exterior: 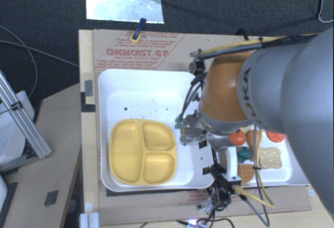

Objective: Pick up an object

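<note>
Toward seven o'clock in the camera view, a yellow divided plate [142, 152] lies flat in the left white bin [136, 85], filling that bin's lower half; it is roughly square with rounded corners, so it has no clear long axis, and its one long compartment runs along the nine o'clock side with two smaller ones toward three o'clock. At the centre, the grey arm [292, 96] with its orange band [225, 91] hangs over the seam between the bins, and the pincer [191, 131] sits just beside the plate's upper right corner; I cannot tell whether it is spread or pressed together, or touching anything. At four o'clock the right white bin [284, 174] holds small toy foods, among them a red tomato [237, 138], a teal piece [243, 155] and a tan slice [270, 158]. Toward twelve o'clock, the brown sheet [141, 49] on the tabletop reads "CHEMCAST GP" in red.
</note>
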Tool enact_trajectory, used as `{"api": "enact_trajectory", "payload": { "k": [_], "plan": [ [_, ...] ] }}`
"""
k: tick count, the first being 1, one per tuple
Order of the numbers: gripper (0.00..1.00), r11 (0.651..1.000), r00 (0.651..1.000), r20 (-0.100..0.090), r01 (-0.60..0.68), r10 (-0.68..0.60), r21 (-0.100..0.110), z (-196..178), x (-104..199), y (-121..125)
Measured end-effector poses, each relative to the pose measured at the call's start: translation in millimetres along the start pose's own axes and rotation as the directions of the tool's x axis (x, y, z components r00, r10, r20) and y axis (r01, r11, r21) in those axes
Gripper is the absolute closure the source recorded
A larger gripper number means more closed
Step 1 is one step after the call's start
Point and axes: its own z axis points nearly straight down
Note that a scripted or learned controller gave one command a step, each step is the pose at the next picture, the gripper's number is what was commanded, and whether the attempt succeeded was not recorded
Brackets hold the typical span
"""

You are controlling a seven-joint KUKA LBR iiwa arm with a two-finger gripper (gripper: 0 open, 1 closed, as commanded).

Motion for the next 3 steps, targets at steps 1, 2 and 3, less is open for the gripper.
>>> {"api": "enact_trajectory", "payload": {
  "k": [1, 2, 3],
  "plan": [
    [1.0, 1.0, 1.0, 0.004, -0.014, 0.014, -0.009, 81.9, 7.5, 3.7],
    [1.0, 1.0, 1.0, -0.001, -0.002, 0.002, -0.01, 33.8, 80.7, 37.0],
    [1.0, 1.0, 1.0, 0.0, -0.005, 0.005, -0.012, 99.8, 134.2, 117.3]
  ]
}}
